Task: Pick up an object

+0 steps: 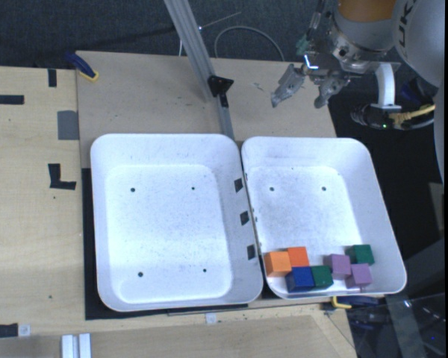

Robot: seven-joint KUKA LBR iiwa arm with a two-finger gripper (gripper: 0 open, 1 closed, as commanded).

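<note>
Several small blocks lie along the near edge of the right bin [358,162]: an orange block [278,262], a darker orange one [298,256], a blue one [302,277], a green one [322,276], two purple ones [338,264] [361,274] and a dark green one [361,254]. My gripper [306,91] hangs high above the bench behind the right bin's far edge. Its two fingers are spread apart with nothing between them.
The left bin [104,162] sits beside the right one, the two touching along their inner walls. A slanted metal pole [194,43] with a black clamp rises behind the bins. A thin cable loops on the bench at the back.
</note>
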